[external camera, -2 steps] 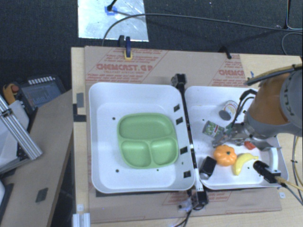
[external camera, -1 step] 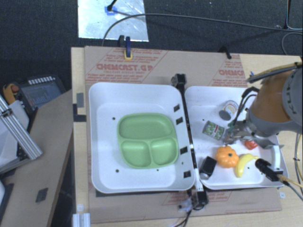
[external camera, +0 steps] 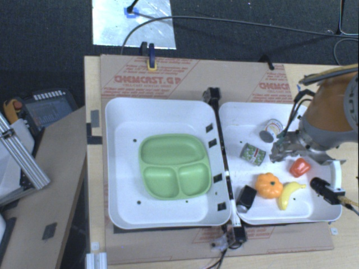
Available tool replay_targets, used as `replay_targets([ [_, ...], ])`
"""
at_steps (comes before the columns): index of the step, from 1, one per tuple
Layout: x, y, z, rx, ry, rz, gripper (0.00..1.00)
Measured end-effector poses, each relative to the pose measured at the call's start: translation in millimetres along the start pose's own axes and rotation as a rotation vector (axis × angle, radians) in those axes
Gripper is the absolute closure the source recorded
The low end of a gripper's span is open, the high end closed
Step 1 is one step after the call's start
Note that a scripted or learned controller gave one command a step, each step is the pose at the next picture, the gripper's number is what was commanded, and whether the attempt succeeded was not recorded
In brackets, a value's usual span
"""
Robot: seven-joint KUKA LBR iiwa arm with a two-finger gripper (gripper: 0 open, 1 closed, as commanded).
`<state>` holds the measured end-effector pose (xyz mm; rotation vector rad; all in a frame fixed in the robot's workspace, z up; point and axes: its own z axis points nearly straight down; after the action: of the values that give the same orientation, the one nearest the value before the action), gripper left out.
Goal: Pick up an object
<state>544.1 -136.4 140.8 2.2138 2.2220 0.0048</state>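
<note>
Over in the right bin (external camera: 320, 214), the claw (external camera: 280, 148) sits low between the green can (external camera: 253, 154) and the red pepper (external camera: 299, 167); can't tell if it's apart or together. The can lies just left of it, on its side, long axis running upper-left to lower-right.

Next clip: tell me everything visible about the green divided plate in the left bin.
The green plate is pale green, smooth and matte like plastic, a rounded rectangle with a raised rim. Ridges divide it into three compartments: one wide one on the far side and two smaller ones on the near side. It lies flat and right way up, slightly turned, near the middle of the left bin, resting on the bin's white floor. Nothing lies in it or touches it.
</note>
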Motion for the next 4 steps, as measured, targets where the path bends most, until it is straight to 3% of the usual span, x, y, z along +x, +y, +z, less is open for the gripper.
replay_targets([
  [2,-2.7,12.7,-110.0,-0.003,-0.001,0.0,1.0],
  [4,92.9,29.3,-109.5,0.003,0.002,-0.004,1.0],
])
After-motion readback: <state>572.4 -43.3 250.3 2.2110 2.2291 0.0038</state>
